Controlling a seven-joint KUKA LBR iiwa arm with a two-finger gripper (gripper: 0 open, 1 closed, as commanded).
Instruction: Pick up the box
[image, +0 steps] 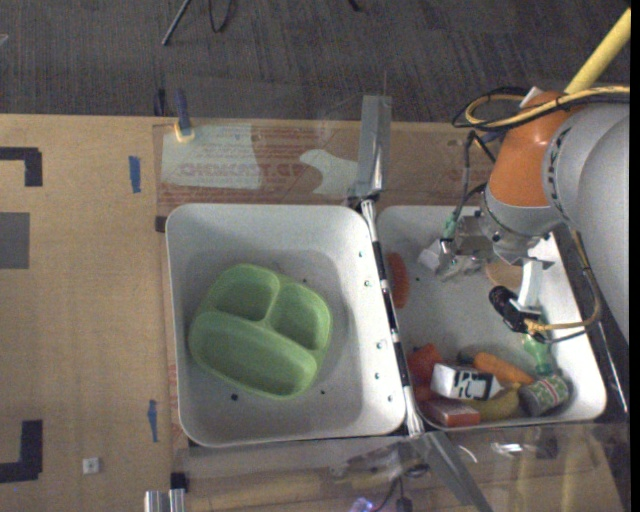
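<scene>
the gripper (458, 262) hangs over the right bin (450, 320), its state i cannot tell; it should descend straight on the white box (462, 381), avoiding the carrot (503, 369).

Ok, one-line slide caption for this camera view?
Grey KUKA arm's gripper hovers in the right white bin, above the small white box lying among toy food; green sectioned plastic plate fills the left white bin.

matt green plastic tray (262, 329) in smooth white plastic bin (190, 240).
</scene>
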